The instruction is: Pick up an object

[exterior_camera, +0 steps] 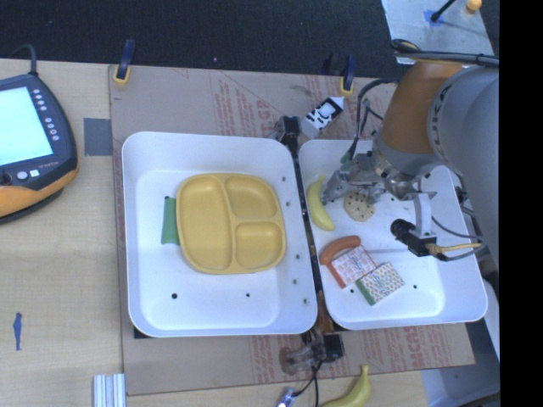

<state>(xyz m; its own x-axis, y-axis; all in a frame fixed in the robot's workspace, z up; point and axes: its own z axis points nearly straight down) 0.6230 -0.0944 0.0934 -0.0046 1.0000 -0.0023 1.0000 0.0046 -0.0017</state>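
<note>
Nearest, at the front edge of the wooden surface (pixel 59 295), a loose banana (pixel 356 388) lies just off the brown cardboard sheet (pixel 212 354) that carries both bins. The left bin (pixel 136 253) holds a yellow divided plate (pixel 229 223) resting over a green strip (pixel 169 220).

In the right bin (pixel 441 295), two printed packets (pixel 366 274) lie at the front beside a red sausage (pixel 339 248). Behind them sit a speckled cookie (pixel 359 208) and a small banana (pixel 320 208), which lies along the bin's left wall.

The gripper (pixel 356 186) hangs just behind the cookie, and whether it is parted or closed cannot be made out.

Farther back, a control pendant (pixel 30 142) rests at the left, and blue clamps (pixel 124 62) pin the cardboard's far edge. Beyond the surface is dark floor (pixel 212 15) with a pale sheet (pixel 424 7) on it.
</note>
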